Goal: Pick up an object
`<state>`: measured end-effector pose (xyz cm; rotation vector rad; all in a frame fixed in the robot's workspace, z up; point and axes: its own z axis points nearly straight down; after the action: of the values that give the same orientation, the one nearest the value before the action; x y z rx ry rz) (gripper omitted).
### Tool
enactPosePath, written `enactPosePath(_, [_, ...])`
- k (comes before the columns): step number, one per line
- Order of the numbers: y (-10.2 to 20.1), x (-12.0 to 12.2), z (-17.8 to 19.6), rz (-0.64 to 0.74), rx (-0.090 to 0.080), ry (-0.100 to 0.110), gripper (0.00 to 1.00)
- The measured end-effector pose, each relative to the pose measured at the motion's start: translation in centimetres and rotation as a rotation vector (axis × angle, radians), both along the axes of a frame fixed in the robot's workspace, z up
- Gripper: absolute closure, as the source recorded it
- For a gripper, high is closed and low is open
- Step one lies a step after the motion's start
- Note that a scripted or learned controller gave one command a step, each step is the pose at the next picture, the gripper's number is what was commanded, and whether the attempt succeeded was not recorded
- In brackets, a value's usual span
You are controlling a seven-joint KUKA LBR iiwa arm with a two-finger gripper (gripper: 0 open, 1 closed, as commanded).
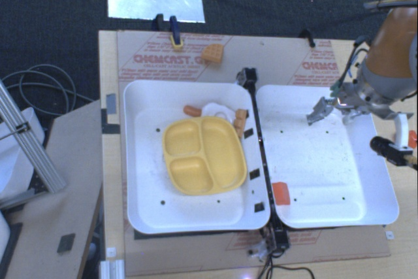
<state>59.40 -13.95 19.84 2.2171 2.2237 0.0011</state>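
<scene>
Over the right bin [366, 206] the hand [324, 109] hangs at the upper edge; whether it is spread or pressed together I cannot tell, and nothing shows in it. I judge this the approach step. The nearest thing is one orange block [280, 193] at that bin's lower left, so the arm must travel across and descend. The left bin [147, 206] holds one yellow divided tray [204, 155], one small sausage [192, 111] and one tan piece [240, 121]. One waffle piece [212, 53] lies on the tabletop beyond.
</scene>
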Motion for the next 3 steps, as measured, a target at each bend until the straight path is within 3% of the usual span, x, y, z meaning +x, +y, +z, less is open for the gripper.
enactPosePath(1, [14.9,0.1,10.5,0.016,0.006,-0.012,0.0])
enactPosePath(2, [13.9,0.0,10.9,0.004,0.001,-0.004,1.0])
enactPosePath(3, [9.0,-9.0,33.0,-0.003,0.0,-0.021,1.0])
